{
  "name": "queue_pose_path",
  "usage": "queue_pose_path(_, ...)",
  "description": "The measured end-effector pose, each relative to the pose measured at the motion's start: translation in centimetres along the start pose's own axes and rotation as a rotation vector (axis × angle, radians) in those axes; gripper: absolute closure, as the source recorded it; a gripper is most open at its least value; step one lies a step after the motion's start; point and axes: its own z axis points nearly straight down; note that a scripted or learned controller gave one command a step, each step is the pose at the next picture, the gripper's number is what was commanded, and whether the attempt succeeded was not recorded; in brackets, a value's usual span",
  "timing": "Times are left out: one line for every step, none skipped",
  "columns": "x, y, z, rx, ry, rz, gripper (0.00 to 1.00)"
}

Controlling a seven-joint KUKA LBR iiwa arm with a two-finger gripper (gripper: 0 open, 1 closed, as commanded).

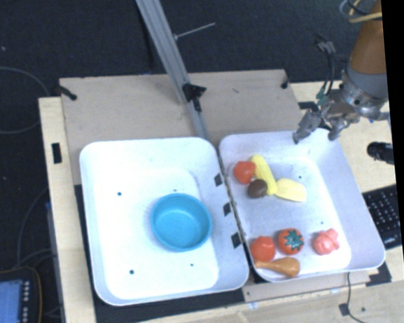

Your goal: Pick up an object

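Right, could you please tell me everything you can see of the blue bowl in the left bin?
The blue bowl is a round, light blue dish that looks like smooth plastic, with a plain rim and a shallow hollow that holds nothing. It stands upright, mouth up, on the floor of the left bin, somewhat right of the bin's middle and toward its near side. Nothing else touches it. It looks whole and clean.

You see the gripper (317,132) open above the right bin's (344,180) far corner, a blue bowl (181,222) in the left bin (111,172).
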Motion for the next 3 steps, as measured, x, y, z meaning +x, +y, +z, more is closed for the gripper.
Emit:
queue_pose_path(0.2, -0.1, 4.3, 0.001, 0.0, -0.001, 0.0)
queue_pose_path(0.1, 0.5, 8.7, 0.001, 0.0, -0.006, 0.0)
queue_pose_path(-0.1, 0.7, 6.9, -0.01, -0.008, -0.01, 1.0)
